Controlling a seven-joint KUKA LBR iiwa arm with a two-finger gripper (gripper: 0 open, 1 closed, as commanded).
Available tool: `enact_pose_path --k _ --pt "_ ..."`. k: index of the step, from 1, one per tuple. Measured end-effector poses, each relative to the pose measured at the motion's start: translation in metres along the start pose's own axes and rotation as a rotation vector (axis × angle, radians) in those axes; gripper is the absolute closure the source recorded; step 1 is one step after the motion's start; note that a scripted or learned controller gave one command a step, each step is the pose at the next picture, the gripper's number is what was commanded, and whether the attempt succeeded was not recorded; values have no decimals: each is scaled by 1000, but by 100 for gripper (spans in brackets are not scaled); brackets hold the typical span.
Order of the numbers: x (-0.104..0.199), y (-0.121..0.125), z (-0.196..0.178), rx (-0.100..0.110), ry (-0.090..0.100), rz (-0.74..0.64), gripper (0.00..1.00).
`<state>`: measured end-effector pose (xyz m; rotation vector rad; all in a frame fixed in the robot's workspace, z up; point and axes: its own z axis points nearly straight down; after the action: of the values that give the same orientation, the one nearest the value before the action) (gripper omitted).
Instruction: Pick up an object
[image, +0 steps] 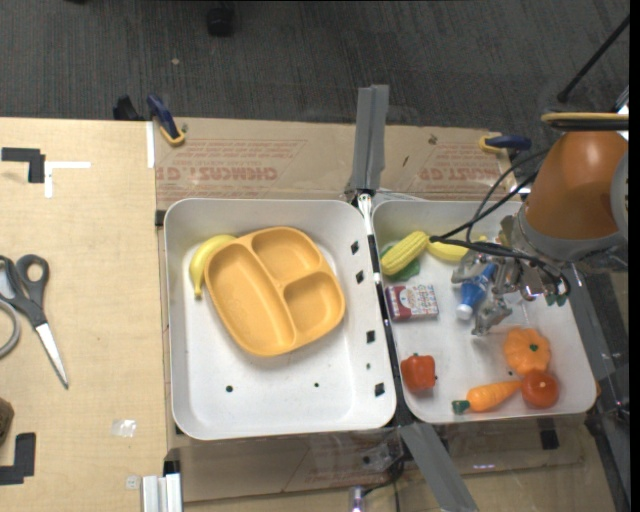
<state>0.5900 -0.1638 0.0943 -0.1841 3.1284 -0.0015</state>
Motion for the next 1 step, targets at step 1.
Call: enact_pose_path --k 1 --pt "-2 1 -11 1 -5 -3 100"
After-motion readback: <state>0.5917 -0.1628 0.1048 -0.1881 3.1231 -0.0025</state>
